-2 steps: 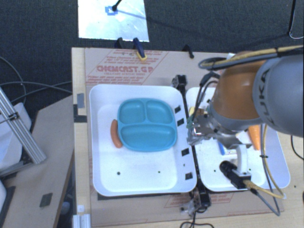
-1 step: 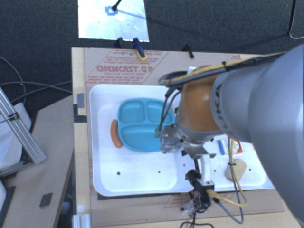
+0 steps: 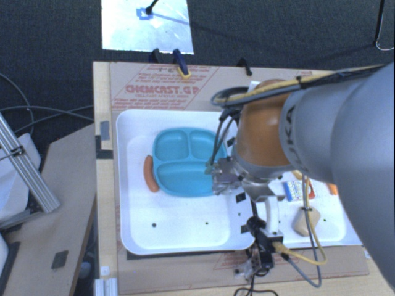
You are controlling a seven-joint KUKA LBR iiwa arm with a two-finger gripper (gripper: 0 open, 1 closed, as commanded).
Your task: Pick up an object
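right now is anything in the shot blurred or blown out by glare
In the camera view, the arm is soft and out of focus close to the lens; the reflective sheet at the top glares nearly white; the blue tray and the sausage in the left bin stay fairly sharp, under even light with faint shadows.

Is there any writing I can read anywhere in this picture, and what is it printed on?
"CHEMCAST GP", in red letters on the cardboard sheet behind the white bins. It is fuzzy, so this is my best reading.
Smaller red lines above and below that name: too blurred to read.
Dark letters on the grey arm, beside its orange band: too skewed to read.
Print on the small blue and white packet in the right bin: too small to read.
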